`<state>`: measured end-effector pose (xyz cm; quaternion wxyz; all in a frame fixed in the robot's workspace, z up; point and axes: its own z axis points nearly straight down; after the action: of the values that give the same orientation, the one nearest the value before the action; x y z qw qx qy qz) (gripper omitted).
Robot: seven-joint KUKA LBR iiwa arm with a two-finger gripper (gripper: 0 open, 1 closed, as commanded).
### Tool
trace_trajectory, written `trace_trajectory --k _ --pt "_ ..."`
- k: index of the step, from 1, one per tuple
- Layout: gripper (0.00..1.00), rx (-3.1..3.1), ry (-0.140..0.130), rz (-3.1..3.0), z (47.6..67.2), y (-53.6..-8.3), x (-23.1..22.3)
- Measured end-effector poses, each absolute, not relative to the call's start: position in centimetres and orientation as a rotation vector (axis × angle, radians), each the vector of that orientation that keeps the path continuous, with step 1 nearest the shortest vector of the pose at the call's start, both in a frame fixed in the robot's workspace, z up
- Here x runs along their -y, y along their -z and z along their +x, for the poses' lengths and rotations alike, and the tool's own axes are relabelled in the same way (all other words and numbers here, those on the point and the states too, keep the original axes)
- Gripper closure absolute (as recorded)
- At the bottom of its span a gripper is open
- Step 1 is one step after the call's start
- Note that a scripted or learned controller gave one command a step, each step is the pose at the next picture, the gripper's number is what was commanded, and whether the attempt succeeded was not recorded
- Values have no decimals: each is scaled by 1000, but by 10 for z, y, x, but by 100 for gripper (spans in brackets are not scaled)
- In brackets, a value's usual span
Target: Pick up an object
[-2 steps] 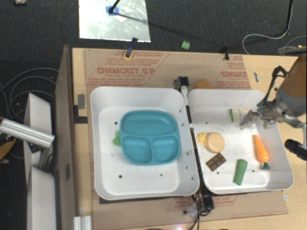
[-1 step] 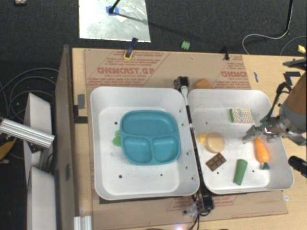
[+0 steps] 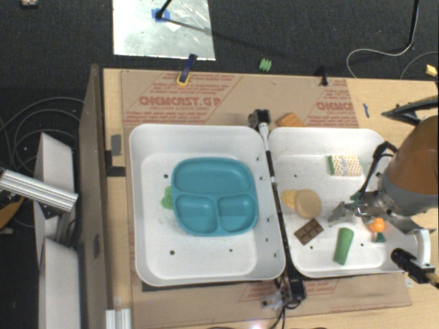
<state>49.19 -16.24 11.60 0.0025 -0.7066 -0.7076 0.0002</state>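
Left bin [image 3: 147, 252]: a teal divided plate [image 3: 214, 196] is being carried in it, well left of the gripper, with a small green item [image 3: 167, 198] tucked at the plate's far edge.
Bin divider [image 3: 272, 184]: the two bins are being kept apart, so the right bin's loose objects stay within the arm's reach.
Right bin [image 3: 302, 146]: the candidate objects are being held here, spread apart, which is judged to leave room for fingers.
Tan round pieces [image 3: 303, 202]: two are lying touching, left of the gripper.
Brown block [image 3: 308, 231]: it is lying near, below-left of the gripper.
Patterned sponge [image 3: 344, 164]: it is lying above the gripper, apart.
Green cylinder [image 3: 343, 245]: it is lying just below the gripper, judged the nearest likely target.
Gripper [image 3: 346, 211]: it is being held low over the right bin; whether it is open or closed cannot be told, and nothing is seen between its tips.
Orange item [image 3: 376, 226]: it is lying just right of the gripper, partly hidden by the arm.
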Motion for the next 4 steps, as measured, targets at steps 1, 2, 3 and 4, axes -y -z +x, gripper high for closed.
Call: trace_trajectory --k 1,2,3,4 --pt "0 2223 2 -2224 487 -143 166" --pt "0 2231 3 -2219 538 -124 187" --pt "0 2231 7 -2230 528 -233 209" --pt "0 2218 1 -2210 505 -84 184"
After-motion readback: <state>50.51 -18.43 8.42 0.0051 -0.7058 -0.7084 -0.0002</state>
